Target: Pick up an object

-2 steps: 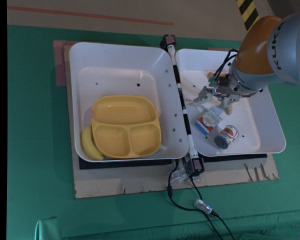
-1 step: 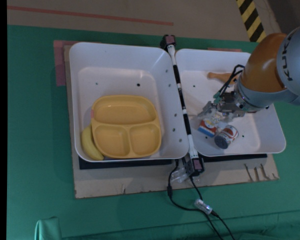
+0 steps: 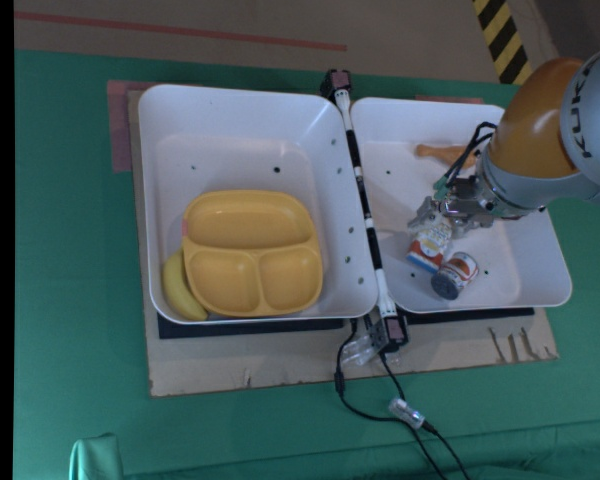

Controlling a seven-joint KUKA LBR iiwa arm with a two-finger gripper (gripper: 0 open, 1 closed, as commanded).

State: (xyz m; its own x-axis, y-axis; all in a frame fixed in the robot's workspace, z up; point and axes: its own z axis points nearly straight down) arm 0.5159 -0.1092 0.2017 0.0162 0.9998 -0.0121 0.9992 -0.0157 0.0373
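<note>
While the gripper is poised over the right bin:
A small carton is seen directly beneath it, tilted; finger opening cannot be told.

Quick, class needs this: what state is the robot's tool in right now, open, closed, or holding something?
Tool: cannot be told; it sits low in the right bin, just above a small carton.

Fixed camera above bench, angled down, both bins framed
</note>
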